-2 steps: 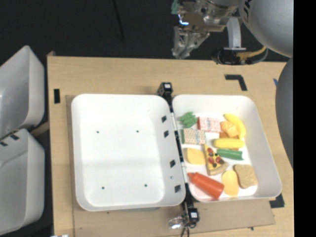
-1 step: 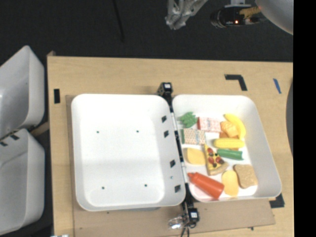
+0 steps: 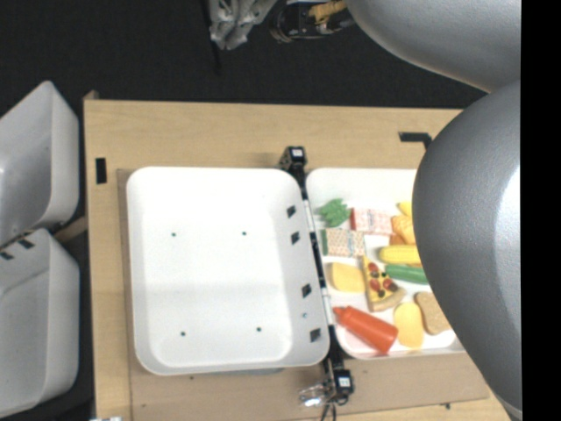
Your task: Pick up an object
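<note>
Arm [image 3: 473, 235] filled the right side of the frame, big grey links over the right bin [image 3: 351, 345]. Pincer [image 3: 235, 11] sat at the top of the frame, left of centre, above the dark area beyond the bench [image 3: 263, 121]; couldn't tell whether it was wide or narrow, nothing visibly in it. Pickable stuff all lay in the right bin: green leafy piece [image 3: 333, 210] at upper left, yellow wedge [image 3: 346, 277] mid-left, pizza slice [image 3: 380, 288] beside it, orange carrot [image 3: 368, 326] along the bottom, corn cob [image 3: 400, 254] and green pod [image 3: 405, 273] partly under the arm. Left bin [image 3: 215, 270] was bare white.
</note>
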`<state>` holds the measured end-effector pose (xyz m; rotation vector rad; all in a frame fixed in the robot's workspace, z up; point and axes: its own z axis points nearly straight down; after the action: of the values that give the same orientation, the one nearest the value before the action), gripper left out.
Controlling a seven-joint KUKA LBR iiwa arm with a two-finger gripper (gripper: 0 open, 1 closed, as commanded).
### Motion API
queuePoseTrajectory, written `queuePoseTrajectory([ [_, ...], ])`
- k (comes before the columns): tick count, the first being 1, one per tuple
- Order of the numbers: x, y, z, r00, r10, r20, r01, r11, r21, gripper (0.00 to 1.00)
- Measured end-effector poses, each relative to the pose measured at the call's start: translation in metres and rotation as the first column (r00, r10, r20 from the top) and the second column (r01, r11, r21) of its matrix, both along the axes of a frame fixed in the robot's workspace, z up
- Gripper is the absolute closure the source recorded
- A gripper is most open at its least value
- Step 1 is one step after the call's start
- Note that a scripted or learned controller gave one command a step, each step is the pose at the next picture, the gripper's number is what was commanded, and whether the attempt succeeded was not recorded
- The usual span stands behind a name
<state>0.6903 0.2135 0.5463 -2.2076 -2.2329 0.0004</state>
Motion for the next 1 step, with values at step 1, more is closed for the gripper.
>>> queuePoseTrajectory([
  [1,-0.0039,-0.0114,-0.0005,1.000,-0.012,-0.001,0.012,1.000,-0.005,1.00],
])
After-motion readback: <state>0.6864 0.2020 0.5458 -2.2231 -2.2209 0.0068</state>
